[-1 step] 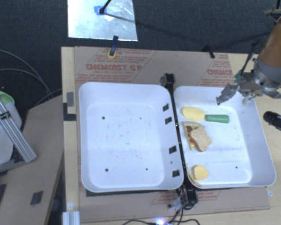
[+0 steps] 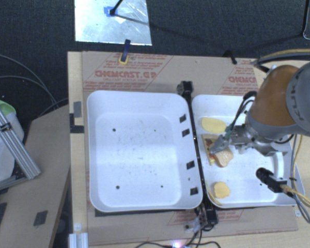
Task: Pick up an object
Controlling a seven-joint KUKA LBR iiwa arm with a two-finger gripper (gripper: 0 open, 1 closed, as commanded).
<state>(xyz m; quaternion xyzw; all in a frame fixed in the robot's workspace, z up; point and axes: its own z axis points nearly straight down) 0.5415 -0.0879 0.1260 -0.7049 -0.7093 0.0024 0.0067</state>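
Reaching in from 3 o'clock, the arm [image 2: 279, 107] sets its gripper [image 2: 217, 149] low at the 9 o'clock side of the right bin [image 2: 244, 182]. This is probably because a tan lump [image 2: 223, 159], the likely target, lies just beneath it there. Whether the gripper is parted or closed cannot be told. A yellow slice [image 2: 213, 124] sits at the gripper's 12 o'clock and a yellow piece [image 2: 221, 190] at its 6 o'clock, both apart from it. The left bin [image 2: 139, 154] lies at 9 o'clock.
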